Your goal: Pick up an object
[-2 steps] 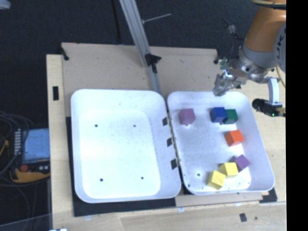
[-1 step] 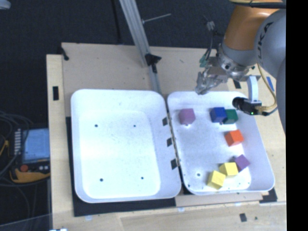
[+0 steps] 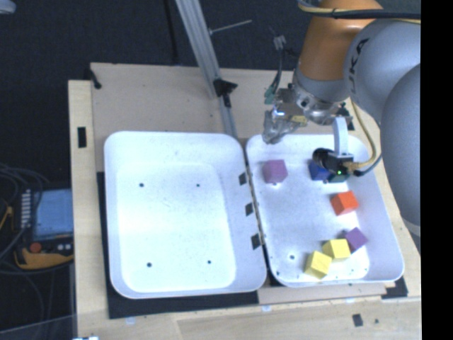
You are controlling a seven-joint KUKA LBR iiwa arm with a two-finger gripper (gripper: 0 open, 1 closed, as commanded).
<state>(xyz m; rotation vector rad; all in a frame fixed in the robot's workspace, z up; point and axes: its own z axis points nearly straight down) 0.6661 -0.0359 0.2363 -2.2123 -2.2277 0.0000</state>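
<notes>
The right bin [image 3: 375, 261] holds several small blocks. A purple cube [image 3: 274, 171] lies near its back left. A blue block [image 3: 321, 169] with a green piece [image 3: 340, 176] beside it sits at the back, partly under the arm's cable. An orange cube [image 3: 345, 202] is at the right, and a smaller purple block [image 3: 356, 238] lies nearer the front. Two yellow cubes [image 3: 337, 248] [image 3: 318, 263] rest at the front. My gripper [image 3: 274, 129] hangs over the bin's back left corner, just behind the purple cube.
The left bin [image 3: 117, 190] is beside the right one, with black clips [image 3: 249, 208] along the shared edge. A slanted metal rail [image 3: 202, 44] rises behind the bins. The grey arm [image 3: 382, 69] covers the back right.
</notes>
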